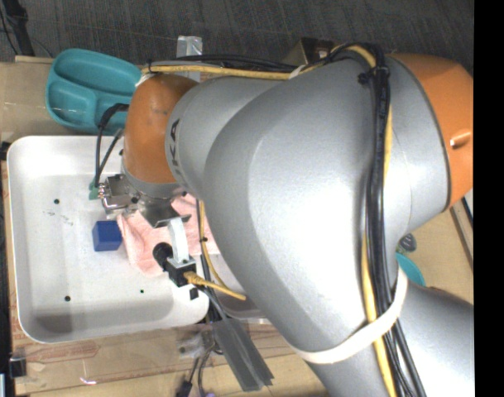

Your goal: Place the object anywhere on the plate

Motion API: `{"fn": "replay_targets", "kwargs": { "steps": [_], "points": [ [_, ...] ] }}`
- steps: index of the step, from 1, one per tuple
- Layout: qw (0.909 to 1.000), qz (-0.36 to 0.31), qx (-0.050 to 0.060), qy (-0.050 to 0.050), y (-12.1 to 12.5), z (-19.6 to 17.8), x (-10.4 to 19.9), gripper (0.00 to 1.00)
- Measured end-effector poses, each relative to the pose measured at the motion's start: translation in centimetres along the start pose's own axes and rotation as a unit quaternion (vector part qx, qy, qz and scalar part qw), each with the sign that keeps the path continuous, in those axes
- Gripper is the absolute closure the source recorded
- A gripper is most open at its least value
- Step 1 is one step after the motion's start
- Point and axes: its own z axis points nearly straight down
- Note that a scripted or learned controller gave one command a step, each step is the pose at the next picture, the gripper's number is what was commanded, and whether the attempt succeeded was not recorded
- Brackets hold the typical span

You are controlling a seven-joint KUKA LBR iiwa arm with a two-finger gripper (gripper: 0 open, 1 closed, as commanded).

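Grey metal takes up most of the scene: the arm (318, 205) comes in from the right and spreads over the right half of the view, with an orange band (438, 122) near its upper right and a second brownish-orange segment (152, 126) above the wrist; black and yellow cables (376, 180) run along its casing; the hand (140, 201) hangs low over the white bin (36, 246) on the left, its lower parts just over a pink plate (140, 242) that lies in the right part of that bin; whether the hand is clenched or released cannot be told, since the wrist hides it; a small blue block (108, 236) rests on the bin floor just left of the plate's edge, touching or nearly touching it, and close beside the hand but not in it; a teal plastic piece (86, 89) sits past the bin's upper rim on the wooden counter (7, 98); dark carpet (152, 7) lies beyond.
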Motion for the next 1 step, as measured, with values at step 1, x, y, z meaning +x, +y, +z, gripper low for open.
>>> {"fn": "replay_targets", "kwargs": {
  "steps": [1],
  "points": [
    [0.9971,-0.076,0.009,0.004,0.95,-6.55,-4.28,1.0]
  ]
}}
